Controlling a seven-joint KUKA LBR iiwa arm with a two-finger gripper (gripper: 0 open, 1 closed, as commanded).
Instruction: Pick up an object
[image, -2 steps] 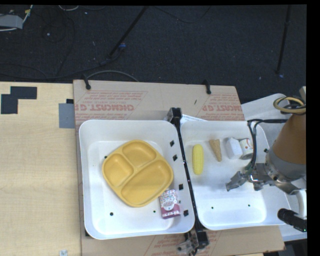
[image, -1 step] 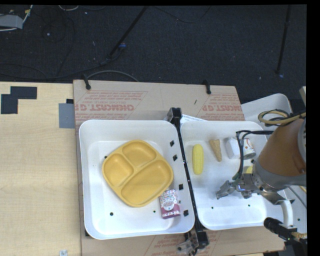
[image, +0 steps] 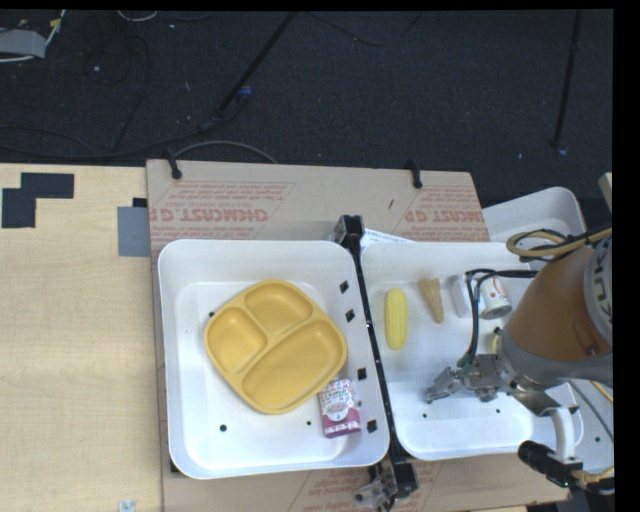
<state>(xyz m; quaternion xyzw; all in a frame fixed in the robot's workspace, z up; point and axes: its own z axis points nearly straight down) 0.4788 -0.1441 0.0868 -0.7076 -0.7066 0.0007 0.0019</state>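
In the right bin (image: 470, 440) lie a yellow corn cob (image: 396, 318), a tan cone-shaped piece (image: 432, 298) and a small white cup-like item (image: 489, 296) near the far right. My gripper (image: 443, 386) hangs low over the bin floor, below and right of the corn, its metal fingers pointing left. Nothing shows between them. The arm's orange band (image: 560, 310) rises behind it. The left bin (image: 185, 300) holds a yellow divided plate (image: 275, 345) and a small red-and-white packet (image: 339, 406) by its near right corner.
A black divider (image: 368, 350) runs between the two bins. Cardboard (image: 300, 205) lies under and behind them. A light wooden bench top (image: 70, 340) spreads to the left. Cables (image: 545, 243) loop at the arm's upper right.
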